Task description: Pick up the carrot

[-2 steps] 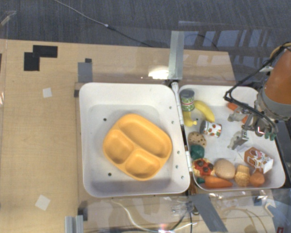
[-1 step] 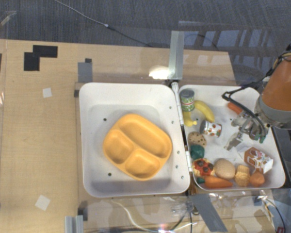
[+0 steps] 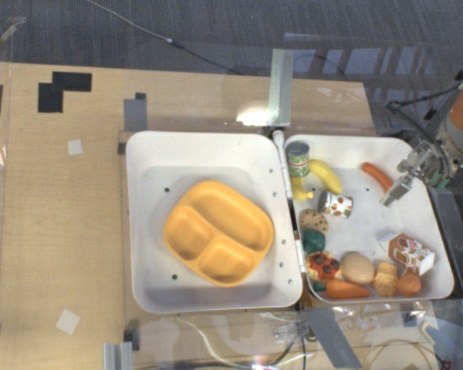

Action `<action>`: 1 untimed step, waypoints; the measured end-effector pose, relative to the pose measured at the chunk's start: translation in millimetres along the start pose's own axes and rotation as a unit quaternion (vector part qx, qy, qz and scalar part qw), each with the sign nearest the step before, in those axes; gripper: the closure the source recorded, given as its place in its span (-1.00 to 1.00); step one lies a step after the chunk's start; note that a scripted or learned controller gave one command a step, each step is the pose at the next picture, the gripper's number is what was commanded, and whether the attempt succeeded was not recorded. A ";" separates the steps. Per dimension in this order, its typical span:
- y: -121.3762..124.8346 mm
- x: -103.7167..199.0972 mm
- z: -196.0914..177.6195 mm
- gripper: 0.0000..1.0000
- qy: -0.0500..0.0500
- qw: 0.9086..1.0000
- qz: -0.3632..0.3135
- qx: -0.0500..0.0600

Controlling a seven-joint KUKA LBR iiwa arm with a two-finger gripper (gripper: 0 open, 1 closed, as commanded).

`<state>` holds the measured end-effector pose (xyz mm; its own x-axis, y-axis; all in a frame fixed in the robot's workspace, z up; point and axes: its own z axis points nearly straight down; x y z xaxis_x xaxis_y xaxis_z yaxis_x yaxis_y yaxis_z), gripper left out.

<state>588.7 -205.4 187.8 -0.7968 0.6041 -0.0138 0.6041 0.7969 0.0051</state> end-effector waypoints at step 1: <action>30.4 44.1 93.9 -1.00 0.006 0.997 -0.071 0.001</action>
<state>573.2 -154.9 93.5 -0.8740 0.4858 -0.0025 0.4858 0.8740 0.0027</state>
